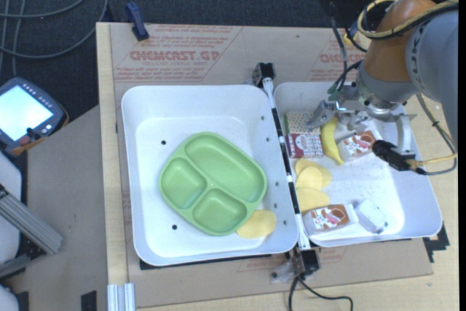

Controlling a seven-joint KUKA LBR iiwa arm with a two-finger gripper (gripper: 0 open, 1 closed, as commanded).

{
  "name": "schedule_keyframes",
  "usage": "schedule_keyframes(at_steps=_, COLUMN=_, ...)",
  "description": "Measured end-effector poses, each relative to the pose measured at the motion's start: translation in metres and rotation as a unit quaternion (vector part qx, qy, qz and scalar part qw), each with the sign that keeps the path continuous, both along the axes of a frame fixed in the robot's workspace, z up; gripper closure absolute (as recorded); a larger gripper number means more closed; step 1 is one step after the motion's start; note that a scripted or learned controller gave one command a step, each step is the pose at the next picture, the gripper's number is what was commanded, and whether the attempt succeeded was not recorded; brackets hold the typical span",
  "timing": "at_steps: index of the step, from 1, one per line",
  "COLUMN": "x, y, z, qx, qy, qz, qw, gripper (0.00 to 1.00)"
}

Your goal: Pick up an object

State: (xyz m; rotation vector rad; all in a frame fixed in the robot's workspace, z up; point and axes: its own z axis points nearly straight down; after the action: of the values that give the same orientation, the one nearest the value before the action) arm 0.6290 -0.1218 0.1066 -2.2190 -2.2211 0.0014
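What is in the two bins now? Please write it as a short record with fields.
left bin: green tray with three compartments; one yellow chip at the tray's near right corner
right bin: banana, two yellow chips, red-and-white packets, white item
arm: reaches in from the right, over the far part of the right bin
gripper: low by the banana; nothing seen between its fingers
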Motion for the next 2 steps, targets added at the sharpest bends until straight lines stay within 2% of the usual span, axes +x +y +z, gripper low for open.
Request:
schedule_keyframes(at_steps=1, x=0.0012, y=0.0000, z=0.0111, qx=-0.0005, qy=-0.002, qz=0.000, qw=1.0000, gripper=1.00)
schedule_keyframes(at_steps=2, x=0.0011, y=0.0001, z=0.0110, qx=-0.0004, qy=-0.002, qz=0.000, qw=1.0000, gripper=0.00)
